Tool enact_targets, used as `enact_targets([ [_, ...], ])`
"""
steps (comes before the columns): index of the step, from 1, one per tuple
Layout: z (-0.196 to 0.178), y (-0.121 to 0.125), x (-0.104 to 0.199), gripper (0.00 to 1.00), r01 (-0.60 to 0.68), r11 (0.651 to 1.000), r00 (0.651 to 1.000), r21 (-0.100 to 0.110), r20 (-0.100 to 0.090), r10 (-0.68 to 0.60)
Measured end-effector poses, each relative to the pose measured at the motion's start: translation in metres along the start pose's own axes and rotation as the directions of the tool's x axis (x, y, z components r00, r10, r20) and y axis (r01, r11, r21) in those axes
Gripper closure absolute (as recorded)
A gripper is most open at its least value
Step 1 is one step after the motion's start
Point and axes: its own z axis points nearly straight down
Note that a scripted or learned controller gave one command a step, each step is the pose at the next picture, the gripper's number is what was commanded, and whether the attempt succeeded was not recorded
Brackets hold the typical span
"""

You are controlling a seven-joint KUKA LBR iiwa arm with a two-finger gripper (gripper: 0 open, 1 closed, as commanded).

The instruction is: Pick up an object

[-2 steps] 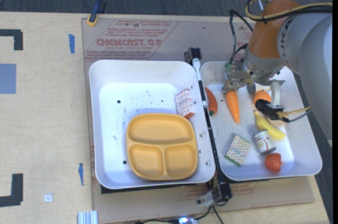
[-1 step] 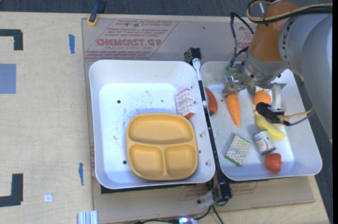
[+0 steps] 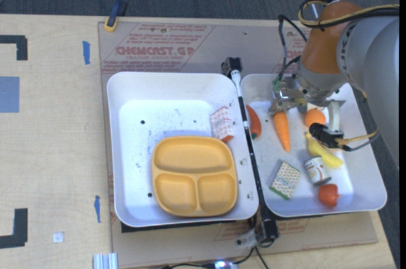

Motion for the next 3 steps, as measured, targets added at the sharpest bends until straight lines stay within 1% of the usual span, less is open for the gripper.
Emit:
enact_targets([
  [1, 0.0, 0.01, 0.006, 1.0, 0.0, 1.0, 1.0, -0.001, 0.002, 0.0],
  [2, 0.0, -0.013, 0.004, 1.0, -0.001, 1.0, 1.0, 0.001, 0.001, 0.001],
  [3, 0.0, 0.007, 0.006, 1.0, 0.0, 1.0, 1.0, -0.001, 0.001, 0.0],
])
